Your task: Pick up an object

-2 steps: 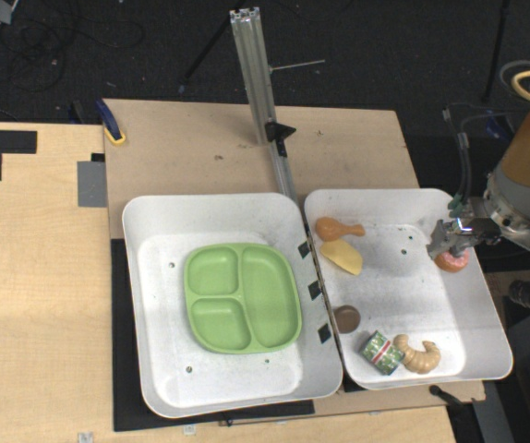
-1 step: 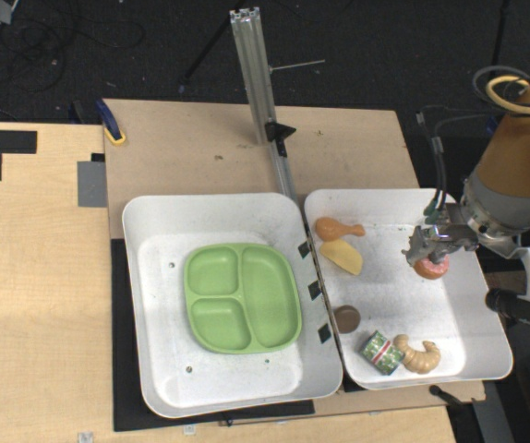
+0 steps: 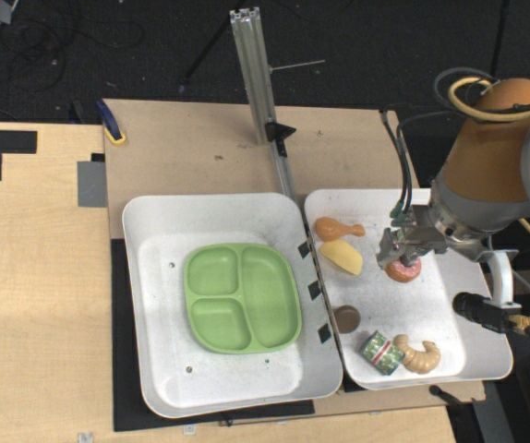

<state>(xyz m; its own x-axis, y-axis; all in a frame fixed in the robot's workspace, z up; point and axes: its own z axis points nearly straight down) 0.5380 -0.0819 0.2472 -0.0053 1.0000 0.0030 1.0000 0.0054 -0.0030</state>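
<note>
Grey claw low over pink ring, ring half hidden, claw state unclear

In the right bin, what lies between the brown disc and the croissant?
A green can lies between the brown disc and the croissant, touching the croissant, seen in the camera view.

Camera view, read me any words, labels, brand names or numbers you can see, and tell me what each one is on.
No text can be read here.
The small green packet in the right bin has a printed wrapper, but the print is too small and blurred to read.
The green divided plate bears no visible lettering.
</note>
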